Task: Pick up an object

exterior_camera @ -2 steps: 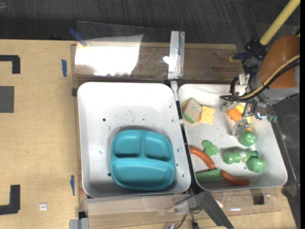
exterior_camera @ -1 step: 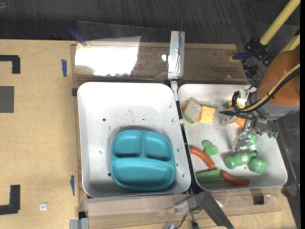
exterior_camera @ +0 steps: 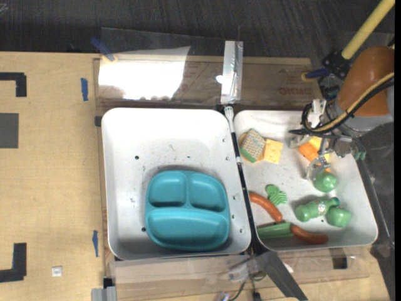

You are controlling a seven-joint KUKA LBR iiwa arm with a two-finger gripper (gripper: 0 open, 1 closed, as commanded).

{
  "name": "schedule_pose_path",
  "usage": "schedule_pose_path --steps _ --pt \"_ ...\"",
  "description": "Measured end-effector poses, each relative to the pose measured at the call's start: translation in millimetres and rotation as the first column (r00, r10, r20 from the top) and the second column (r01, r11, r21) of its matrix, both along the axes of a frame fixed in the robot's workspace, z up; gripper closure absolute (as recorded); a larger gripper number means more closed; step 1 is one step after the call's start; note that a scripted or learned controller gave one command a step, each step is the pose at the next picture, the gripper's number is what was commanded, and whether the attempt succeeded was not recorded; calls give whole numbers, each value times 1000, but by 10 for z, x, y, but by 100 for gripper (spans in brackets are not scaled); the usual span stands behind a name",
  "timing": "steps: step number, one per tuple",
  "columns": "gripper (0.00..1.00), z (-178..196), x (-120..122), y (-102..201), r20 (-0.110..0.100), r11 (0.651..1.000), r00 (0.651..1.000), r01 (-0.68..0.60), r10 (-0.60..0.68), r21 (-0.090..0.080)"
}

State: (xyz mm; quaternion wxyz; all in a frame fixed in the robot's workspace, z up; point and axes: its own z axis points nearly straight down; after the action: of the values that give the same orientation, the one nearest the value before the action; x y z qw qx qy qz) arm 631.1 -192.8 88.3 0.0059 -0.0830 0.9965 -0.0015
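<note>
My arm comes in from the right, its orange band above the far right corner of the right-hand shallow white bin (exterior_camera: 369, 221). My gripper (exterior_camera: 320, 162) hangs low over the far right part of that bin, wrapped in dark cables. Whether it is open or closed, I cannot tell; a small orange block (exterior_camera: 308, 149) sits right at it, and just near of it lies a round green plastic piece (exterior_camera: 325, 182). I cannot tell whether either one is actually gripped.

Other contents of the right bin: a tan waffle-patterned square toy (exterior_camera: 253, 145) touching a yellow cheese-like wedge (exterior_camera: 272, 151) at the far left; a small green ridged piece (exterior_camera: 276, 194) in the middle; an orange-red sausage-shaped toy (exterior_camera: 265, 205) along the left wall; a green knobbly two-lobed toy (exterior_camera: 323, 211) toward the near right; a dark green pod (exterior_camera: 274, 230) and a red-brown sausage (exterior_camera: 308, 234) end to end against the near wall.

The left-hand white bin (exterior_camera: 125, 143) holds one teal plastic divided tray (exterior_camera: 187, 210), set toward its near side.
</note>
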Motion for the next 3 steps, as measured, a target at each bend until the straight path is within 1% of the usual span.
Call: schedule_pose_path --steps 1,2,3 --pt "0 8 -282 338 -1 999 999 36 -36 2" --pt "100 154 -232 343 16 999 999 35 -35 0" --pt "100 1184 83 832 5 998 998 -61 61 1"
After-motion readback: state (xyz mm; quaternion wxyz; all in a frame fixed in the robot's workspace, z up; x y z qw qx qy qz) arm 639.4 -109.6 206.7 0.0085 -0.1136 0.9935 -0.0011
